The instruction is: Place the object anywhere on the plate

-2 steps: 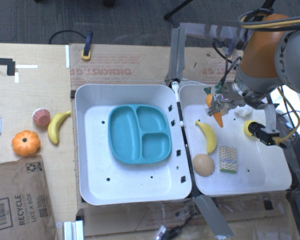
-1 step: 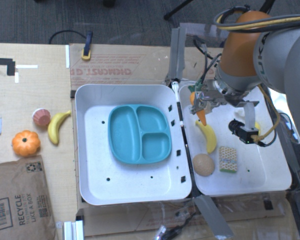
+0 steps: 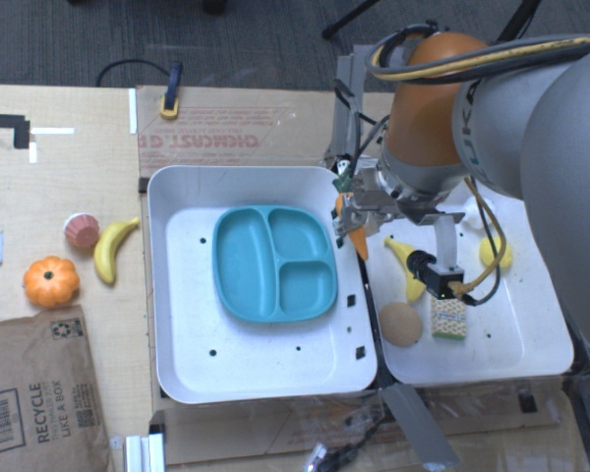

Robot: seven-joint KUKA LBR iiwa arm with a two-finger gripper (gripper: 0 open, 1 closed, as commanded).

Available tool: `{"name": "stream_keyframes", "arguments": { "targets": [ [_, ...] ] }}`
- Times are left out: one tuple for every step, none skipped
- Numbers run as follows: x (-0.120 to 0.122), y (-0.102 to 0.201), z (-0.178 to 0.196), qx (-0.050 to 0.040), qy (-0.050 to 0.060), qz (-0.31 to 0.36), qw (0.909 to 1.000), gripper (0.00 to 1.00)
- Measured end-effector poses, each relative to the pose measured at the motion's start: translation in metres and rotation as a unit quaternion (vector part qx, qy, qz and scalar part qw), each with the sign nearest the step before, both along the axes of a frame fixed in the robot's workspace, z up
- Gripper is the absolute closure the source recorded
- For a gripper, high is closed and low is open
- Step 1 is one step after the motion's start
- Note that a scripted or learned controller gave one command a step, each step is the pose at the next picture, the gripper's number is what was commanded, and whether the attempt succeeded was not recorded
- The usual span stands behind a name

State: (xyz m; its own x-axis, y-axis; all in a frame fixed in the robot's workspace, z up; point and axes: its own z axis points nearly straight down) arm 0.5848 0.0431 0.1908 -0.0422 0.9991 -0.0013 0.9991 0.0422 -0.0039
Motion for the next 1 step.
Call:
{"name": "stream_keyframes", "arguments": {
  "targets": [
    [0.0000,-0.0003,0.0000,0.0000,0.000,0.000,1.0000,0.00]
  ]
}}
